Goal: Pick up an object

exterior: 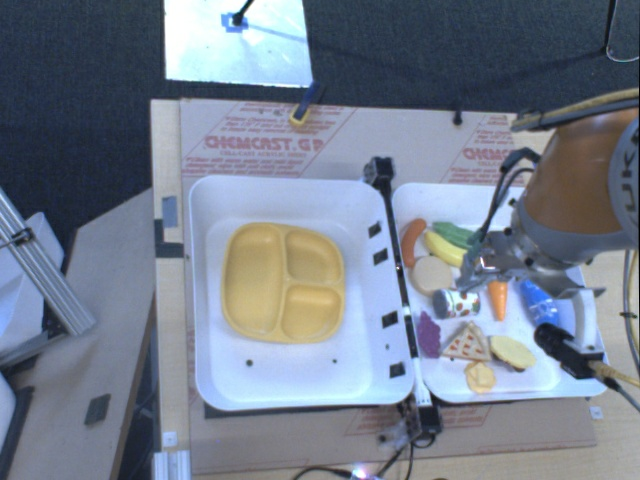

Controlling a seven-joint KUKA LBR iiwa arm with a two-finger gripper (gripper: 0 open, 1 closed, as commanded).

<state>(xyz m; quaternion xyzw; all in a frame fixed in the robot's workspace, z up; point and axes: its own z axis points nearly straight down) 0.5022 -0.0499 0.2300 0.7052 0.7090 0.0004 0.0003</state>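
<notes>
Toy food items, small, plastic, assorted: all lie in the right shallow white bin (590, 383), clustered toward its left and middle.

- Orange-red sausage-shaped piece (411, 241), far left of the bin.
- Yellow banana (443, 247), just beside it, with a green leafy piece (456, 233) at its far side.
- Pale round beige piece (431, 274), near the dividing wall.
- Small white can with a coloured label (460, 303), on its side, just below the gripper.
- Orange carrot (497, 299), pointing toward the near edge.
- Blue bottle-shaped piece (538, 304), right of the carrot.
- Purple grape bunch (429, 334), near left.
- Triangular pizza-like slice (465, 344), beside the grapes.
- Yellow potato-shaped piece (512, 352) and a small ridged yellow chip (480, 376), at the near edge.

Gripper (482, 266) of the grey and orange arm (585, 183): over the middle of the right bin, above the can and carrot; whether the jaws are wide or narrow cannot be told.

Left shallow white bin (205, 298): holds a yellow three-compartment plastic tray (283, 282), lying flat.

Desk (270, 138): carries both bins on printed cardboard.
</notes>
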